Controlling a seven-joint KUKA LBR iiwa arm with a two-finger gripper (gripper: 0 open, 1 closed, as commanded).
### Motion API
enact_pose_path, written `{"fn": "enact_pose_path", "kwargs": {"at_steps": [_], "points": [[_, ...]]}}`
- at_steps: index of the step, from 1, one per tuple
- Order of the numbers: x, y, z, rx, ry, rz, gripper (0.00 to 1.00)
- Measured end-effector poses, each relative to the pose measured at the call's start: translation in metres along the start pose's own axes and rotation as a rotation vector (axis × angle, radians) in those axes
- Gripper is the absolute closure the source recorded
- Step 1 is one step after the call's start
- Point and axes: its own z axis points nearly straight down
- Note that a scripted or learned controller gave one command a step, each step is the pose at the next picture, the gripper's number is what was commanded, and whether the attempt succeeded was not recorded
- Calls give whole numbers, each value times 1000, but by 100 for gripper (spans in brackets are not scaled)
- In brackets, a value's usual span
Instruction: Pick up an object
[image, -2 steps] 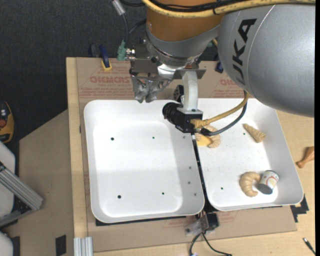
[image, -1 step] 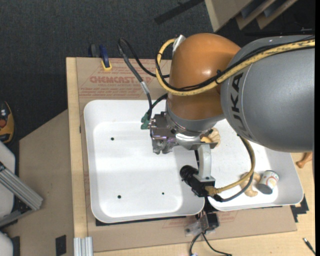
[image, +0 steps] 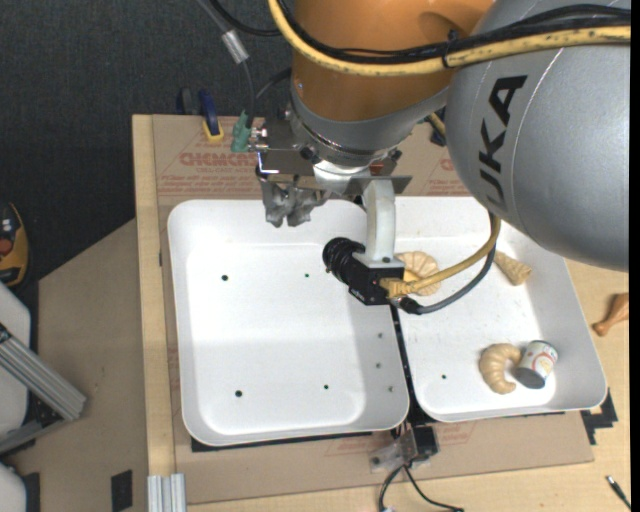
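My gripper (image: 287, 208) hangs over the back edge of the left bin (image: 200, 300), under the grey and orange arm. In the right bin (image: 570, 300) lie a tan croissant-shaped piece (image: 421, 268) near the divider, a second one (image: 497, 366) at the front right, a small white and grey cylinder (image: 536, 363) touching it, and a small tan cone-like piece (image: 514, 268) toward the back. All these objects lie well to the right of the gripper. I see nothing held in it.
A white bracket (image: 379, 225) and a black part with a yellow cable (image: 352, 268) hang from the arm over the divider between the bins. A tan object (image: 612, 318) lies outside the right bin's edge. Blue and green clips (image: 225, 125) sit behind the bins.
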Motion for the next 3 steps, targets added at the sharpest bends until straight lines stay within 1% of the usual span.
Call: {"fn": "enact_pose_path", "kwargs": {"at_steps": [1,2,3], "points": [[-3,-2,-139,-3,0,5,100],[-5,-46,32,35,-16,9,100],[-3,-40,-69,4,-2,6,100]]}}
